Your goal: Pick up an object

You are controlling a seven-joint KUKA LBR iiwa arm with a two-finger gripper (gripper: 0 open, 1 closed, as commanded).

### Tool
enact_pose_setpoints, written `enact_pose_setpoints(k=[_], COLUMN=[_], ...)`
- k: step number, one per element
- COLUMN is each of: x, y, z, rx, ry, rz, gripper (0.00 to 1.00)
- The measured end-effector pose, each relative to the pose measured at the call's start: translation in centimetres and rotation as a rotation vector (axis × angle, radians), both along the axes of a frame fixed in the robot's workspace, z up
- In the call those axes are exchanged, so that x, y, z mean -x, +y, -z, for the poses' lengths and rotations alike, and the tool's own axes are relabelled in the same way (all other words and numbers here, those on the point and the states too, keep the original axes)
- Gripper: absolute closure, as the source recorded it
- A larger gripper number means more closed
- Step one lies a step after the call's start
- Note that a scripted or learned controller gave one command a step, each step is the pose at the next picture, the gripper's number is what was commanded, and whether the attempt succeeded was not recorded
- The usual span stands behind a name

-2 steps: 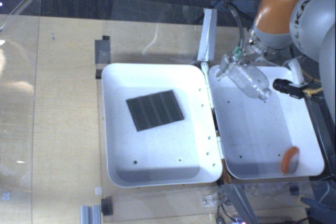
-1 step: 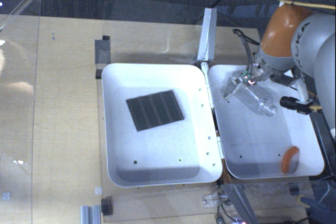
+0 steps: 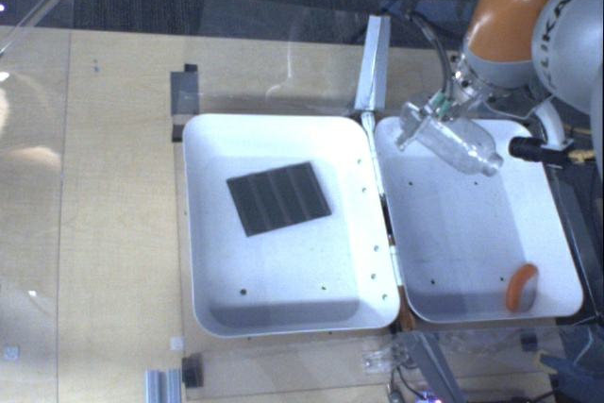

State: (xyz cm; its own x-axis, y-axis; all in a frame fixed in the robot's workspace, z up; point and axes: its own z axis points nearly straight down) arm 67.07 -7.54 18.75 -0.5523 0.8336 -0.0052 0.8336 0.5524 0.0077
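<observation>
Directly under claw (image 3: pixel 444 109): clear plastic bottle (image 3: pixel 453 142) lying in right bin (image 3: pixel 566 297), long axis slanting away lower-right, neck end nearest. Claw state: cannot tell. Orange object (image 3: pixel 521 287) sitting well apart, far corner.

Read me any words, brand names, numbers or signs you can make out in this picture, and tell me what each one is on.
"KUKA", partly cut off and at an angle, in dark letters on the grey arm.
There is no readable text on the dark ribbed pad, the clear plastic bottle, the orange object or the white bins.
</observation>
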Motion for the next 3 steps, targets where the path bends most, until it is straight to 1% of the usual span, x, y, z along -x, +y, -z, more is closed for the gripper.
enact_pose_setpoints(k=[1,2,3], x=[0.2,0.6,0.0], y=[-4.4,-3.7,2.7], z=[8.0,9.3,0.0], rx=[-0.007,-0.009,-0.001], ry=[0.020,-0.001,0.001], rz=[0.063,0.302,0.118], gripper=[1.00,1.00,1.00])
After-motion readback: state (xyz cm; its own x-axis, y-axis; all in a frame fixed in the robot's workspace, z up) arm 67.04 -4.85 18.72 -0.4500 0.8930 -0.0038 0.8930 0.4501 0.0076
